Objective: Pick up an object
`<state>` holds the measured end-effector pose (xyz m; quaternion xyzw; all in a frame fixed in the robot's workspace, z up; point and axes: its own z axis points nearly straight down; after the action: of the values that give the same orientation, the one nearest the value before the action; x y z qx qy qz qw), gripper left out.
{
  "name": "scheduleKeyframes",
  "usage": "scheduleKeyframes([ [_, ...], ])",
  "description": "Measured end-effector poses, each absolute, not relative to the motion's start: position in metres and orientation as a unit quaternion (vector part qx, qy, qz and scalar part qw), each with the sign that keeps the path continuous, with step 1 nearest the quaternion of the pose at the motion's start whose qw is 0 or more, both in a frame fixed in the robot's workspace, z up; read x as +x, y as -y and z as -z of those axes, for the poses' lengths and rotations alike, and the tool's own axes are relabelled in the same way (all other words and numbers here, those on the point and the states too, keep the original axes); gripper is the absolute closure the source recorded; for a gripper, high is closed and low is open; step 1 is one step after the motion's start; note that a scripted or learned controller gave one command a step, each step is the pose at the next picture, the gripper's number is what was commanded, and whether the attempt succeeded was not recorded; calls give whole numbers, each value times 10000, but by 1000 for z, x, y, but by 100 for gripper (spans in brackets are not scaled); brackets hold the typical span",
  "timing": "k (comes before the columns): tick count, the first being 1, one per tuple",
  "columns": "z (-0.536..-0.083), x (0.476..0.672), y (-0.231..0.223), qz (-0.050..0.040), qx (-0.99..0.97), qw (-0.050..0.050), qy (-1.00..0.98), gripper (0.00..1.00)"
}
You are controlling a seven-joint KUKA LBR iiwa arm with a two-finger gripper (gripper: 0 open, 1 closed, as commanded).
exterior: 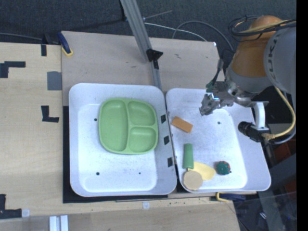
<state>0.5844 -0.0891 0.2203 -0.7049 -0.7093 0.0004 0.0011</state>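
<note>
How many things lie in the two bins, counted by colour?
Green: 3 (divided plate, cylinder, small ball-like thing)
Orange: 1 (block)
Yellow: 1 (flat piece)
Tan: 1 (round disc)
Total: 6

The right bin's [250, 177] middle lies bare. An orange block [182, 124] sits near its left wall; a green cylinder [187, 155], yellow piece [206, 171], tan disc [193, 180] and green ball [222, 167] crowd its near end.
</note>
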Motion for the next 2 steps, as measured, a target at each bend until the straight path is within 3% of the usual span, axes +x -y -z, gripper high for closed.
scheduleKeyframes([
  [2, -237, 613, -9, 6, -7047, 9, 7095, 100],
])
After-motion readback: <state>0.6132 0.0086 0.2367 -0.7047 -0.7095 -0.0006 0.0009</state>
